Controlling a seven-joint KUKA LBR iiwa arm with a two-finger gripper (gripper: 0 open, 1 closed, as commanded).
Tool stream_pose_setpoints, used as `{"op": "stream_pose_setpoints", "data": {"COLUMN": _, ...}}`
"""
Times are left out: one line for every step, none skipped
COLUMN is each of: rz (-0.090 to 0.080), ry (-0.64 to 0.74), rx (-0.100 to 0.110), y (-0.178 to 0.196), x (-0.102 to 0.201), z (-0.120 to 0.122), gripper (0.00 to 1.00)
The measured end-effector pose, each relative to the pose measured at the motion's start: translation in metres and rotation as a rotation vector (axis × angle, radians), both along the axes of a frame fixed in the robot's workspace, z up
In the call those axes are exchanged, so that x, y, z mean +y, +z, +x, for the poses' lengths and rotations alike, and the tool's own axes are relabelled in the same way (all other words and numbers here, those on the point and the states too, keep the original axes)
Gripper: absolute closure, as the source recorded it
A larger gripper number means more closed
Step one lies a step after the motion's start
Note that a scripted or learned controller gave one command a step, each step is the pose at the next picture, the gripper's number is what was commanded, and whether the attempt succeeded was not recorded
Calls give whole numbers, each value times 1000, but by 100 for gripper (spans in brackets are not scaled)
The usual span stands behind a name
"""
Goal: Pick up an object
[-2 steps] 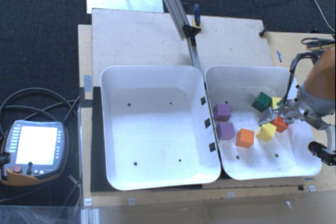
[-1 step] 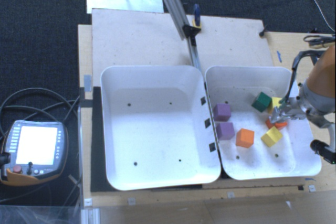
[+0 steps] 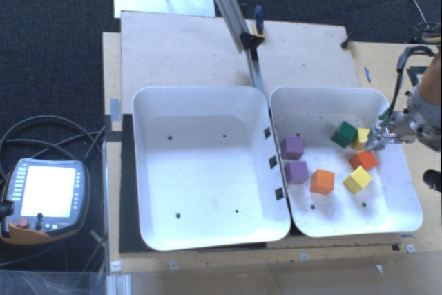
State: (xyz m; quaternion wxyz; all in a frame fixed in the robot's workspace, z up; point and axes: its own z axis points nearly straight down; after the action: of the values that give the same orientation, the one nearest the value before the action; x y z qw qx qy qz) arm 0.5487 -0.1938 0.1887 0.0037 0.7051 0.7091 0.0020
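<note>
Jaw state cannot be told: the gripper (image 3: 378,137) sits low over the right bin (image 3: 324,101), and its tip is too small and blurred to read. The rest of the arm (image 3: 429,100) enters from 3 o'clock.

Candidate objects all lie in the right bin. A green cube (image 3: 343,133) and a small yellow cube (image 3: 362,136) sit at about 2 o'clock of the bin centre, the yellow one directly beside the gripper tip. A red cube (image 3: 363,160) lies just below the tip, at its 7 o'clock. A second yellow cube (image 3: 358,179) and an orange cube (image 3: 322,182) lie near 5 and 6 o'clock. Two purple cubes (image 3: 292,147) rest by the bin's left wall, at 9 o'clock.

Progress: every cube appears to rest on the bin floor, none raised. The approach looks made; grasp and lift remain. The left bin (image 3: 200,107) plays no part here.
</note>
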Motion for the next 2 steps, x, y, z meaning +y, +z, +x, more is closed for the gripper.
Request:
{"op": "stream_pose_setpoints", "data": {"rz": 0, "ry": 0, "rx": 1, "y": 47, "x": 0, "z": 2, "gripper": 100}}
{"op": "stream_pose_setpoints", "data": {"rz": 5, "ry": 6, "rx": 6, "y": 47, "x": 61, "z": 2, "gripper": 100}}
